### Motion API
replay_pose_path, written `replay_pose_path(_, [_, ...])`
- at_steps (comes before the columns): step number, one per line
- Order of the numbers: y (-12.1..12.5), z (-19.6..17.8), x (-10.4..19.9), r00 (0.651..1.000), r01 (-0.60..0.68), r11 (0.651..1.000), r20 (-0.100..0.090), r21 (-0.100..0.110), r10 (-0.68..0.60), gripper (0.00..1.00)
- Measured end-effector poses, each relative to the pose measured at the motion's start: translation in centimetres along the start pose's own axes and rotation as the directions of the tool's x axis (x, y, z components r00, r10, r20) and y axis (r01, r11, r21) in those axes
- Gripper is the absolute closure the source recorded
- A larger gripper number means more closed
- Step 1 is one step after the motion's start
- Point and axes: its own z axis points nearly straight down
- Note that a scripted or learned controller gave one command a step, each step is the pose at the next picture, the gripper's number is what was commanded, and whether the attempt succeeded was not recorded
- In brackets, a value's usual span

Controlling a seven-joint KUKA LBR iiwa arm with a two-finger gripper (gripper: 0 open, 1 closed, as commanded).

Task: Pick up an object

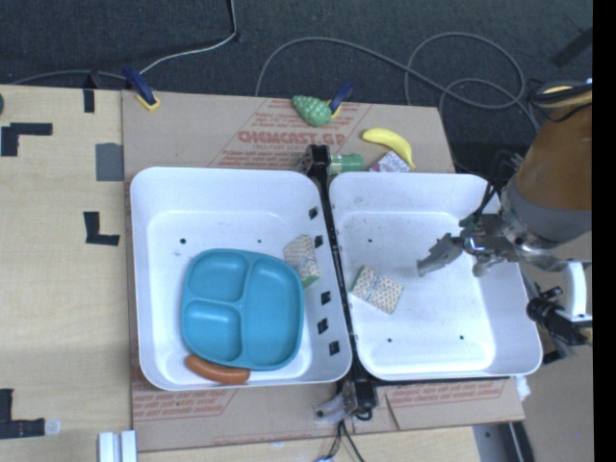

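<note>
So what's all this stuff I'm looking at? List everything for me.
Left bin: one, white, on the cardboard sheet.
Right bin: one, white, beside the left bin.
Divided plate: one, blue, in the left bin.
Sausage: one, orange-red, by the plate's near edge.
Patterned packet: one, pale, in the right bin.
Second packet: one, pale, in the left bin near the divider.
Banana: one, yellow, behind the bins.
Green toy: one, behind the bins.
Cables: several, on the dark floor.
Gripper: one, grey, over the right bin.

left bin (159,258): divided plate (241,308), sausage (218,371) at its front edge, packet (301,254) by the divider
right bin (500,345): pouch (376,290) near left wall
behind bins: banana (389,144), green toy (313,109)
</note>
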Motion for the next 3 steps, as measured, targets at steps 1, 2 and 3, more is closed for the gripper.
replay_pose_path(1, [2.5, 13.5, 3.2, 1.0, 0.0, 1.0, 0.001, -0.006, 0.0, 0.0])
replay_pose_path(2, [10.4, 10.5, 3.3, 1.0, 0.0, 1.0, 0.001, -0.003, 0.0, 0.0])
replay_pose_path(3, [5.1, 14.4, 3.1, 1.0, -0.001, 1.0, 0.001, -0.003, 0.001, 0.0])
